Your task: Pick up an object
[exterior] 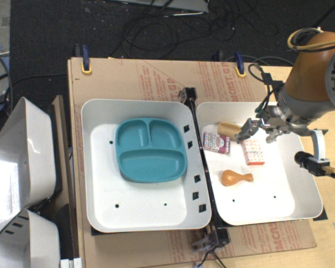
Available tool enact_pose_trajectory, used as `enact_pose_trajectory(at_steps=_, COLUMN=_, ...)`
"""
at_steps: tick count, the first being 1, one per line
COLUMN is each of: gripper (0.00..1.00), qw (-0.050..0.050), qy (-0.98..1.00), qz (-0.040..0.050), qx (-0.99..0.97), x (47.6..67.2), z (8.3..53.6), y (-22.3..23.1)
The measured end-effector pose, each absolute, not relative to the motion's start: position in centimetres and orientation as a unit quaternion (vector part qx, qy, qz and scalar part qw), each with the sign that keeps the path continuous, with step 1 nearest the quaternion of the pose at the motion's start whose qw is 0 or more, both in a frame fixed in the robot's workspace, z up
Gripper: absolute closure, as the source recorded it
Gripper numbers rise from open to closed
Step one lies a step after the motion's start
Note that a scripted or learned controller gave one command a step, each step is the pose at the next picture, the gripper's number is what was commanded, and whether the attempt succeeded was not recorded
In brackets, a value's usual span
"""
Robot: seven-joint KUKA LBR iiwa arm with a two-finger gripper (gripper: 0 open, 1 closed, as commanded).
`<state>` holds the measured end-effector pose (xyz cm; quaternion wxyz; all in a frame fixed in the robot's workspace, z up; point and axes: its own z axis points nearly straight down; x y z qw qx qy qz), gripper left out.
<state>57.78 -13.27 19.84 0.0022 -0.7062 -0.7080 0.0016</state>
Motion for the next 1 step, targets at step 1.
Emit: enact_pose_trajectory(at_steps=1, gripper=0.0, qw=0.002, qy=-0.707, qz=0.0017, qx=-0.707, x=58.44, z=13.72, y=-13.19)
